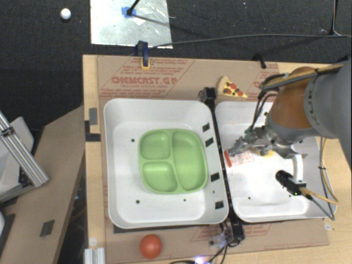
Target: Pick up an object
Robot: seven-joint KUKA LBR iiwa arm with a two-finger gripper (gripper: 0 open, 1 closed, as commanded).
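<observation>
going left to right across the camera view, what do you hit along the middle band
Metal rail → left white bin → green divided plate → black clips on the divider → small red-and-white object in the right white bin → gripper → grey arm

Brown bench (165, 73), two white bins (118, 147), red ball (150, 246)

Robotics lab: industrial arm (308, 106) over twin white bins (165, 111), cardboard-covered tabletop (165, 76), clamp (143, 54), loose cables (247, 37), black backdrop.
</observation>
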